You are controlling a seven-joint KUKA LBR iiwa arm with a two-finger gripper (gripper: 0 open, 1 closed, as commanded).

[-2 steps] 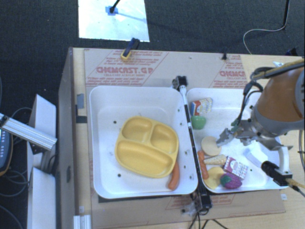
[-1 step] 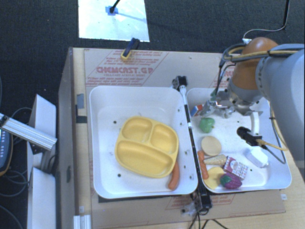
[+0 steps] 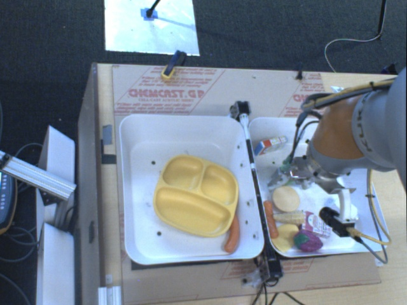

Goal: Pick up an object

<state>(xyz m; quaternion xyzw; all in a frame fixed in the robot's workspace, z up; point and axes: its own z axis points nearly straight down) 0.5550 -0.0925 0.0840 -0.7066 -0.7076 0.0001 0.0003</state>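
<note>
Over the right bin (image 3: 365,250), the claw (image 3: 294,170) hangs just above a round cream bun (image 3: 286,199) — its spread cannot be told. Descend squarely, clear of the orange sausage (image 3: 270,218) beside.

A single fixed camera looks down from above at a slant, far enough back to take in both shallow white plastic bins (image 3: 127,170) side by side on the paper-covered bench (image 3: 191,88), plus dark floor beyond the far edge. The grey arm with its orange band (image 3: 356,132) enters from the frame's right side.
</note>
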